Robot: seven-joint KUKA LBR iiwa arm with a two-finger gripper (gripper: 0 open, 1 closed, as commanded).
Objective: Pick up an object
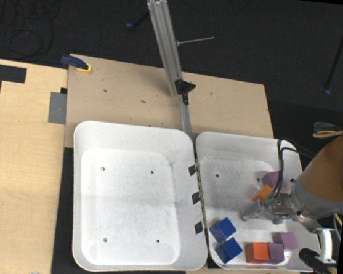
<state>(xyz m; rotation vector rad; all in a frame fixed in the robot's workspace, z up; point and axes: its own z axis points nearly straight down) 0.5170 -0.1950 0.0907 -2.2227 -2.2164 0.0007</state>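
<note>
Two shallow white bins lie side by side on the table [164,98], seen from above at a slant. The left bin [129,199] shows its speckled floor with a few small dark dots. The right bin [233,162] holds several small blocks. Near its front edge two blue blocks [226,238] sit close together, one just behind the other. To their right, an orange block [259,252] lies beside a purple block [276,253], and another purple block [286,240] rests just behind them, near the right wall.

The arm [326,177] comes in from the right, its orange band above the grey wrist. The claw [261,207] is low over the middle right part of the right bin. A small orange piece [264,192] and a pale purple piece [271,178] lie right at the claw, but I cannot tell if they are between the fingers, and I cannot tell if the claw is apart or together.

Behind the bins a slanted metal bar [167,46] rises from the table, and a blue clamp with a yellow tip [75,62] sits at the far left corner.
</note>
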